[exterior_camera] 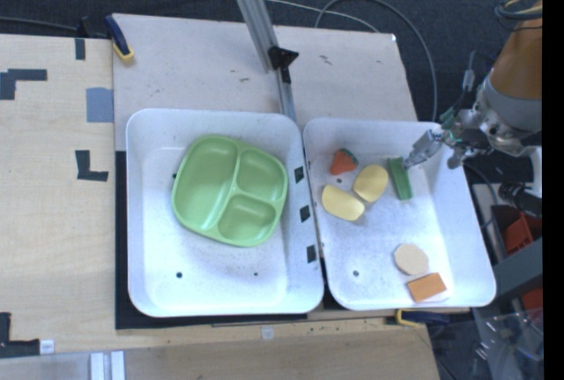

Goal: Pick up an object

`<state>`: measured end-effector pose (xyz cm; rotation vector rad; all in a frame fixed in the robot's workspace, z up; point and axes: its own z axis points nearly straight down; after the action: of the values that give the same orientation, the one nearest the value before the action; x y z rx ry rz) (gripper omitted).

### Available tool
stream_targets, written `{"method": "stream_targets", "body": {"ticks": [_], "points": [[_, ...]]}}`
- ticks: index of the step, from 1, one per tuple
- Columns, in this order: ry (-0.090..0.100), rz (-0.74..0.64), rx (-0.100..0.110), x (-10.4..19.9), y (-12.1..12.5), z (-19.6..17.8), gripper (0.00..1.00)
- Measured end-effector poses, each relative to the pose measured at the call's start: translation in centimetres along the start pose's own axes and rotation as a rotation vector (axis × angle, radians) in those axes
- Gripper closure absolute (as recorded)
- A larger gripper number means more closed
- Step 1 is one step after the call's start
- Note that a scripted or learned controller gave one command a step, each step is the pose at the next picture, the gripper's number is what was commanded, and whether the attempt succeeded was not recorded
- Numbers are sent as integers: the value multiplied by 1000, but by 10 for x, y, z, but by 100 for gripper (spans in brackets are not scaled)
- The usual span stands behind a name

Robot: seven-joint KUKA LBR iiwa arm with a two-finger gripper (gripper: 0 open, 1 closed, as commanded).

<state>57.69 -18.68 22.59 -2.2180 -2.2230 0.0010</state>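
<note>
Presently the grey arm with its orange band (pixel 520 48) is reaching in from three o'clock, and its end effector (pixel 429 145) is hovering over the upper right part of the right-hand shallow white bin (pixel 467 219), just beside the small green oblong block (pixel 399 178), which is lying at about one o'clock in that bin. Whether the end effector is apart or together cannot be told from this slanted view; nothing is showing between its tips. Near the green block, two pale yellow rounded pieces (pixel 357 193) are touching each other toward the bin's middle, with a small red-orange piece (pixel 343 161) at eleven o'clock. A tan round disc (pixel 411 259) and an orange wedge (pixel 426 286) are sitting together at five o'clock. The left-hand bin (pixel 145 219) is carrying a light green divided plastic plate (pixel 231 190). The green block looks light, stiff and probably smooth; taking it across its narrow sides, near mid-length, seems soundest, since the rounded yellow pieces would likely roll or slip.
</note>
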Motion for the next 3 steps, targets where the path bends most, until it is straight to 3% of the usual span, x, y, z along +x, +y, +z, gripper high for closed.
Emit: {"method": "stream_targets", "body": {"ticks": [1, 3], "points": [[0, 0, 0, 0, 0, 0, 0], [1, 1, 7, 5, -11, 123, 0]]}}
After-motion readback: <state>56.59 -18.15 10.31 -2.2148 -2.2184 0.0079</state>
